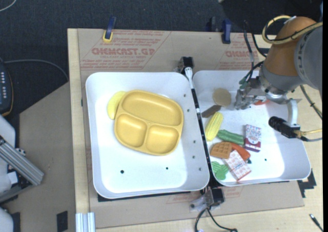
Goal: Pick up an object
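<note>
— Two white bins are sitting side by side on the bench; where is the gripper (245, 97) working?

— It is hanging low over the far part of the right bin (292, 167), reaching in from the right. How it is set, I cannot tell; the slant is hiding that, and nothing is showing in its grasp.

— What is lying near it?

— A flat tan disc (222, 96) is resting just beside it, towards the left. Closer to the front, a bumpy yellow corn cob (213, 126), a smooth green pod (231, 136), a gridded orange waffle (222, 150) and two small printed packets (252, 137) are clustering together.

— And the left bin (102, 138)?

— It is bearing a glossy yellow plastic tray (147, 121) with three rounded compartments, and a yellow piece (115, 103) is peeking out at its far left edge.
</note>
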Robot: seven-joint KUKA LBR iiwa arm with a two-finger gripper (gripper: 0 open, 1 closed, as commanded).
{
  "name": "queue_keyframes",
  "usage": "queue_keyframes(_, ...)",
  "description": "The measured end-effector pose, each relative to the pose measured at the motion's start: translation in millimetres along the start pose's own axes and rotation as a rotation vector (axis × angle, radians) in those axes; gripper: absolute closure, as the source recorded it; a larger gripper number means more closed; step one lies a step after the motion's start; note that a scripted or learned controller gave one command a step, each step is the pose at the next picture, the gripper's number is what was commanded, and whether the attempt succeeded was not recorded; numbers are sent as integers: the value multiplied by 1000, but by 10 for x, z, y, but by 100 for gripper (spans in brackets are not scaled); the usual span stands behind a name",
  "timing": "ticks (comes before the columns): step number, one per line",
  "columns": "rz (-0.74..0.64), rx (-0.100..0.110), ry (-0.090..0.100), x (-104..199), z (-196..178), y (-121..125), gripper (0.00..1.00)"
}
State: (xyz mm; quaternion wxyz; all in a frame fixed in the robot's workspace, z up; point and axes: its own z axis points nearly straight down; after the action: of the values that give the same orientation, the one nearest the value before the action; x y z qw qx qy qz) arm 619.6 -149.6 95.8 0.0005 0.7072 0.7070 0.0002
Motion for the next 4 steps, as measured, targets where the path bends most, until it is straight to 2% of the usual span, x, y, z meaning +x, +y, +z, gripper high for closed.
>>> queue_keyframes(2, -2, -8, -2, -81, -1243, 38, 100)
queue_keyframes(3, -1, -3, -1, -80, -1299, 46, 100)
queue_keyframes(4, -6, 2, 3, 461, -1397, -92, 100)
